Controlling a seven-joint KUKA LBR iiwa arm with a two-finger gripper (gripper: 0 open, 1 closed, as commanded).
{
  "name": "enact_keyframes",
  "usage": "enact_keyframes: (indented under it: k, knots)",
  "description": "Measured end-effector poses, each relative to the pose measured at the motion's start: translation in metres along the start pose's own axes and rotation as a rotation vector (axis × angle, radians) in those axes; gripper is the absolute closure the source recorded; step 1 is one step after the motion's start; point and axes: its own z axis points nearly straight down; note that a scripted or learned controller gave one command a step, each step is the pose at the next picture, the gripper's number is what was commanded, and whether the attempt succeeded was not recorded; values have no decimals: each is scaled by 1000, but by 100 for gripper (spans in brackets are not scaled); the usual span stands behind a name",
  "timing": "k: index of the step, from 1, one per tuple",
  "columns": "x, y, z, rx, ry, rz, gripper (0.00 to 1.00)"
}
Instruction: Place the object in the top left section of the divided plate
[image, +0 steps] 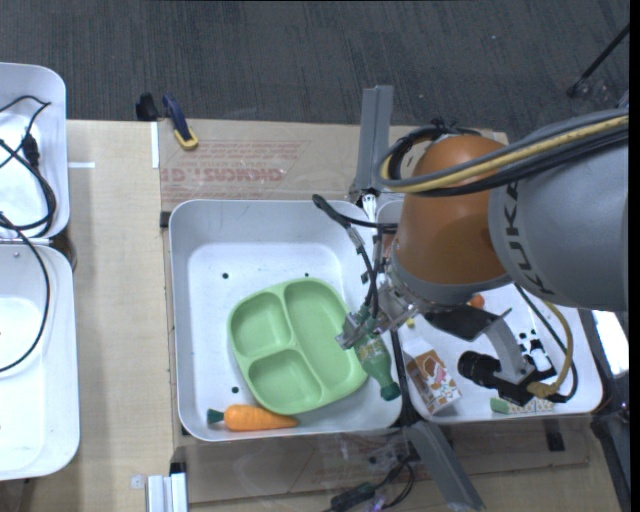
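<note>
A light green divided plate (295, 345) lies in the left bin (200, 300), towards its front right. My gripper (358, 330) hangs over the plate's right edge, beneath the orange band of the arm. A small green bottle (377, 365) with a dark cap slants down from the fingertips, its upper end between them. The bottle's lower end reaches over the rim between the two bins. All three sections of the plate are bare.
An orange carrot (255, 418) lies at the left bin's front wall, just below the plate. The right bin holds a small carton (435, 380), a little green piece (502, 405) and an orange thing (478, 298) half hidden by the arm.
</note>
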Motion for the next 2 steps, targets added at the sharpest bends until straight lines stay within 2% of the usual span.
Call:
enact_keyframes:
  k: [1,2]
  knots:
    - [-54,-32,30,0,1,-147,100]
    - [-39,-24,30,0,1,-264,100]
